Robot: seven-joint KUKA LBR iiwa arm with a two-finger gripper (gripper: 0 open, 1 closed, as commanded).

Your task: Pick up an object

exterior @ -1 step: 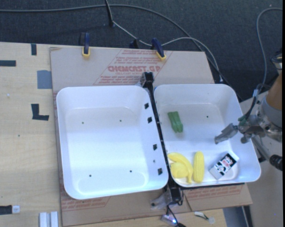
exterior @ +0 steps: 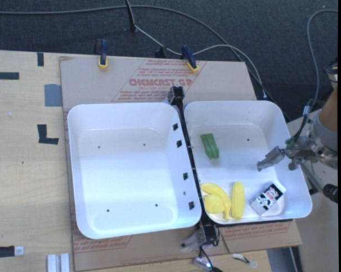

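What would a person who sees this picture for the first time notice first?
Probably the bright things in the right bin: a green object near its middle divider side, and a yellow banana beside a yellow corn cob at the near edge. Next to them, in the near right corner, lies a small black-and-white carton. The end effector hangs over the bin's right side, above the carton.

Bins (exterior: 125, 118) glossy white plastic; bench (exterior: 23, 152) matt pale wood; board (exterior: 153, 81) brown cardboard.
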